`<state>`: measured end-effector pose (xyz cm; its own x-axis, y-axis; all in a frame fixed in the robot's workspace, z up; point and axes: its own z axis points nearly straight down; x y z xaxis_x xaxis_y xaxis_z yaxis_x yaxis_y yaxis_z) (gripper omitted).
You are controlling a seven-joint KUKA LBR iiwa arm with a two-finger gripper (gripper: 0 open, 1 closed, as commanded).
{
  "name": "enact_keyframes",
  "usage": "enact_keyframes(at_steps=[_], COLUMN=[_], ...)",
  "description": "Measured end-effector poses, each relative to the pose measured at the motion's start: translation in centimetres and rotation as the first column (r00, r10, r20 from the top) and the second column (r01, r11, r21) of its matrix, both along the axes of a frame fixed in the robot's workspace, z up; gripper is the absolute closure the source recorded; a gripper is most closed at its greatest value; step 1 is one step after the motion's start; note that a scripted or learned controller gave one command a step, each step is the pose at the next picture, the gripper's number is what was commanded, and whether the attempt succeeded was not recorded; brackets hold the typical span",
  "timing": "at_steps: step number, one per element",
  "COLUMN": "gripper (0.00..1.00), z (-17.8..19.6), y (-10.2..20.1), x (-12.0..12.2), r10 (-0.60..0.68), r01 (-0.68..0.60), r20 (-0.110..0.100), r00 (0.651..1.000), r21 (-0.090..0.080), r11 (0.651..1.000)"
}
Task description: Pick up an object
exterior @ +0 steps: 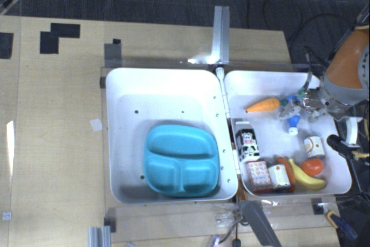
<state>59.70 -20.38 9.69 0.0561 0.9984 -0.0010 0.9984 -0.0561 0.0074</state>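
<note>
Carrot (263,105) lies alone near the far wall of the right bin (231,95), well apart from the crowded near corner. Gripper (302,102) sits just right of it; finger state: cannot tell. Best target; approach along its short axis.

Arm (348,69): rounded grey housing, broad orange band above wrist. Gripper (295,107): metallic silver hardware, small blue parts. Black cables, white-and-black fittings along lower body.

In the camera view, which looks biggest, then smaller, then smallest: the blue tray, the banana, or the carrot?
1. Blue tray, by far the biggest.
2. Banana and carrot look about alike, so I won't rank them.
</note>
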Motion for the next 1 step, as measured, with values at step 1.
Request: enact_keyframes(at_steps=[1], gripper=[1.00], z=[1.19], y=[0.14], x=[0.23], r10=[0.005], r01=[-0.005], r20=[0.006], r00=[1.000], r21=[-0.001], r11=[1.000])
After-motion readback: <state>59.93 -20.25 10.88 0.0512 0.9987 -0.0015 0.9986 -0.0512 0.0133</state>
